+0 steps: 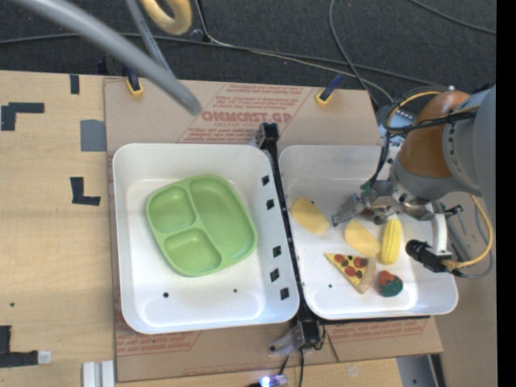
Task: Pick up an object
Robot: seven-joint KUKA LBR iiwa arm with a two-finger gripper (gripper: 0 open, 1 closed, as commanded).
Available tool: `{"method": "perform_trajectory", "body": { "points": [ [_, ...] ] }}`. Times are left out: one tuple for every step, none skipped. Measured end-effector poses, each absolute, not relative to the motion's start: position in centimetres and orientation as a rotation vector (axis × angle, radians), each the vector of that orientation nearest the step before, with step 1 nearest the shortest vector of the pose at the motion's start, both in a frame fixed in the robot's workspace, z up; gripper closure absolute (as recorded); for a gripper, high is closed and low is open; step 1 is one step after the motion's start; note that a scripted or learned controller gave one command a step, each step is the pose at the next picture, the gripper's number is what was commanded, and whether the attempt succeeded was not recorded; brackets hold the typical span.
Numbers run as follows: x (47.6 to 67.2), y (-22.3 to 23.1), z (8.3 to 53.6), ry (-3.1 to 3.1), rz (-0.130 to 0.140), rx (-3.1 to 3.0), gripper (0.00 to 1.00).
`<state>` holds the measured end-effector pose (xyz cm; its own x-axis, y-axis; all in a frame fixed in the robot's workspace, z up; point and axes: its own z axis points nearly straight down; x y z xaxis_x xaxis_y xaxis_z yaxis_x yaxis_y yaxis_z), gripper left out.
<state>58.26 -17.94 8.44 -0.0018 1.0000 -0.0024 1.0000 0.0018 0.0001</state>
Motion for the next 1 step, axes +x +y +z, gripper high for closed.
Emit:
{"method": "perform_trajectory", "body": {
  "points": [
    [58.38,-17.98,9.65,2.22,0.0,2.215,1.0]
  ]
}}
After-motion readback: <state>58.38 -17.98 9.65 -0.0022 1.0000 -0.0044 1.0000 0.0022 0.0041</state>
